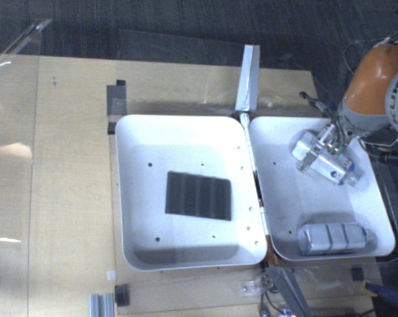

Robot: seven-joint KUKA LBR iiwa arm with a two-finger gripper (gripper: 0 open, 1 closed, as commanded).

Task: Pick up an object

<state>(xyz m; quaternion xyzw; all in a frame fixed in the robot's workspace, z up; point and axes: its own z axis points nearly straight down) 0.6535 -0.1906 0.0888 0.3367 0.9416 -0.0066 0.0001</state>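
Lowest in the camera view, a grey ribbed block (333, 238) lies flat along the near wall of the right bin (278, 177), well apart from the gripper (305, 154) and below it in the picture. That gripper hangs over the far half of the same bin, its silver body slanting from the grey arm (377, 91) with its orange band toward the bin's middle. Whether it is open or closed cannot be told, and nothing is seen in its grasp. Well to the gripper's left in the picture, across the divider, a dark ridged rectangular pad (199, 195) lies flat at the middle of the left bin (139, 177).
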